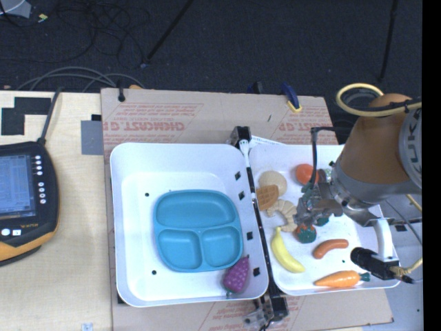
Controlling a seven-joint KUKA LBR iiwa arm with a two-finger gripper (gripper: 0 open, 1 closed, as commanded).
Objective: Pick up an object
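My gripper [311, 214] hangs low over the middle of the right bin [289, 150]. Just below it lies a small dark teal and red round object [305, 234], close to or touching the gripper's tip. Around it are a yellow banana [284, 252], a red sausage [330, 248], an orange carrot [338, 279], a red tomato [305, 174] partly behind the gripper, and pale tan bread-like pieces [270, 192]. The view does not show anything held.
The left bin [131, 178] holds a blue divided plate [198, 228] and a purple bunch of grapes [236, 275] at its lower right corner. A tablet controller [24, 195] lies on the bench at far left. The arm's bulk covers the right bin's right side.
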